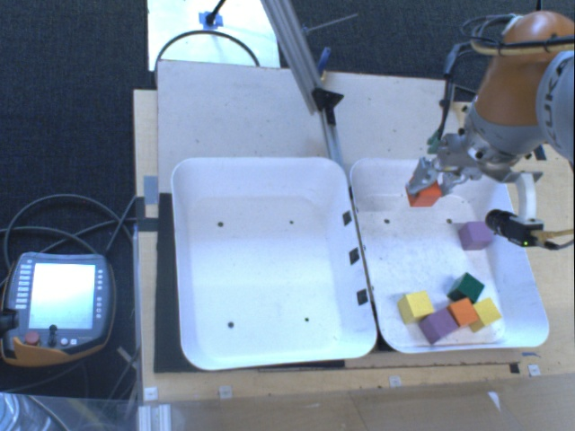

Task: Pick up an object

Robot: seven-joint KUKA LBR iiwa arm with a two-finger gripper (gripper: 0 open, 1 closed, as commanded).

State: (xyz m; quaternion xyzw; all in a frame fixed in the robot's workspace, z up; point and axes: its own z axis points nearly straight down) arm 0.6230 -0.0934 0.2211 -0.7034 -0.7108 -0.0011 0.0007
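Observation:
My gripper (426, 189) hangs over the back of the right bin (539, 317), shut on an orange-red block (426, 196) that sits between its fingers, lifted above the bin floor. A purple block (475, 234) lies alone near the bin's right side. A cluster lies toward the front of the bin: a yellow block (415, 306), a purple block (438, 324), an orange block (463, 312), a dark green block (466, 287) and a second yellow block (487, 313).
The left bin (193, 241) stands beside the right one. A slanted metal pole (296, 43) crosses the bench at the back. A teach pendant (56, 308) with cables lies on the floor at the left.

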